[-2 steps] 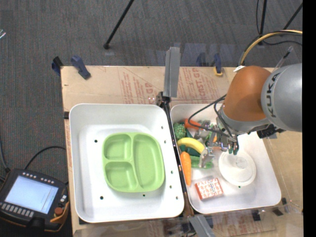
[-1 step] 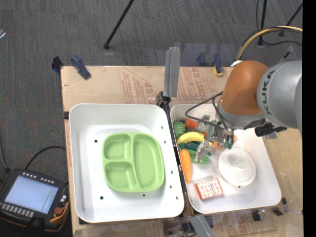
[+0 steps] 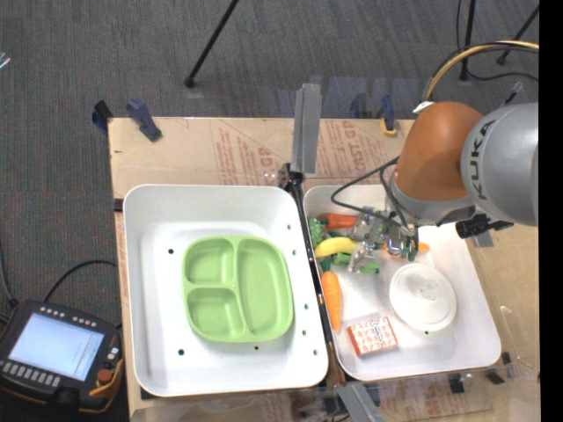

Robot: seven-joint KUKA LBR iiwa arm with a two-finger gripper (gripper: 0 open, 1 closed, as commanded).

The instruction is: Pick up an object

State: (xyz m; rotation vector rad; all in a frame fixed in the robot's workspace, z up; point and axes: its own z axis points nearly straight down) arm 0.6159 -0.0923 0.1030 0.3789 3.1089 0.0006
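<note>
**Two white bins on a plywood worktop, arm over the right bin**

Teach pendant (image 3: 57, 352): dark casing, pale screen, on the carpet at lower left, partly cut off by the frame edge.

Worktop (image 3: 220, 148): bare plywood with red printed lettering; blue clamps at its back edge.

Left bin (image 3: 145, 209): shallow, white, smooth plastic with rounded corners. It holds one lime-green divided plate (image 3: 237, 288), three compartments, matte, lying flat.

Right bin (image 3: 471, 323): same make, touching the left bin along the centre seam. Contents, left to right: an orange carrot (image 3: 331, 297), tapered, lying along the left wall; a curved yellow banana (image 3: 336, 247) just above it; green pieces beside it, too small to name; a red and white printed box (image 3: 373, 336) near the front; a round white lidded bowl (image 3: 423, 295), glossy.

Gripper (image 3: 384, 238): metal parts and cables below the orange wrist band, hanging over the back of the right bin next to the banana. The jaws are lost in clutter; whether they are apart or closed cannot be told, nor whether anything is held.
</note>
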